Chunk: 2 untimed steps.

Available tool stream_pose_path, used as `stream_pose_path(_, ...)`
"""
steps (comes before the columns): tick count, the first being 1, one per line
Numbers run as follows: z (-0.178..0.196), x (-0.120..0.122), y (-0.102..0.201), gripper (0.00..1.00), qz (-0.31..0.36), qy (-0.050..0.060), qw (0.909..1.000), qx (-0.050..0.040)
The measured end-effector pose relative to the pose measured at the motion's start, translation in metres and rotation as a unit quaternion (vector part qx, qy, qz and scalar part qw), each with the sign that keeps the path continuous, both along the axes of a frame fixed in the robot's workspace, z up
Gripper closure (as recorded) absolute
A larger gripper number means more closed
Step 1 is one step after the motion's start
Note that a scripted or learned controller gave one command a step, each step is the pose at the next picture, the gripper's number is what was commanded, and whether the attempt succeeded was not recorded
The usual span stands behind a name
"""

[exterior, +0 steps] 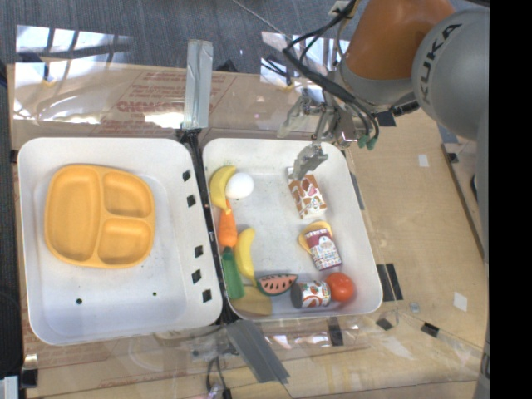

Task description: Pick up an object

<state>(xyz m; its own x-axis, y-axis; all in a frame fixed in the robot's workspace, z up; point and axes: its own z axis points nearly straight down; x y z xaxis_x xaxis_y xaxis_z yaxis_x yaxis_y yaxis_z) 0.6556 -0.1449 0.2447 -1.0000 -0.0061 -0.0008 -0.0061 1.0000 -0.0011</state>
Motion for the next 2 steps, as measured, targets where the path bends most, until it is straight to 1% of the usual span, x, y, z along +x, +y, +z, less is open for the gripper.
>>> stream_pose_path(1, -0.14, 0.0, -0.012, 0.0, -0.091, 0.005, 0.9958, 0.0011)
stream_pose_path(2, -0.152, -0.049, -0.066, 0.0, -0.074, 0.0, 0.9973, 0.0003)
